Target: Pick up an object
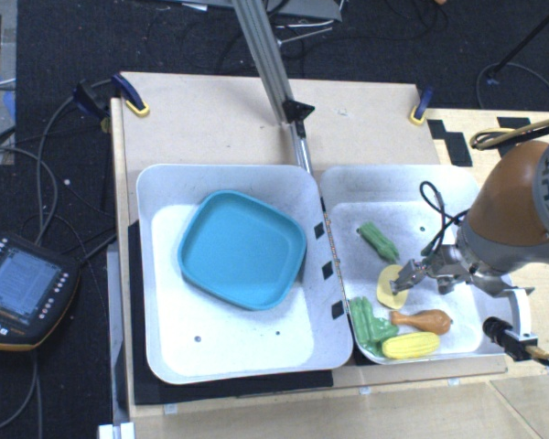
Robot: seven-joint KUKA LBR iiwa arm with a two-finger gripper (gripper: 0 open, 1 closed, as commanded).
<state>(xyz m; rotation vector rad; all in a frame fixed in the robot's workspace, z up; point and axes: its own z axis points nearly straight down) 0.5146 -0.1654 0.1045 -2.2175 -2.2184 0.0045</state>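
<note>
Pale yellow flat disc (391, 288) touching the jaws (405, 277)

Grey arm (494, 245), orange band (517, 190), black cable (436, 204)

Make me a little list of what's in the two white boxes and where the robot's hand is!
left bin: blue plate
right bin: green pickle, pale yellow slice, chicken drumstick, yellow corn, green pods
hand: over the right bin, at the pale yellow slice
holding something: cannot tell
</note>
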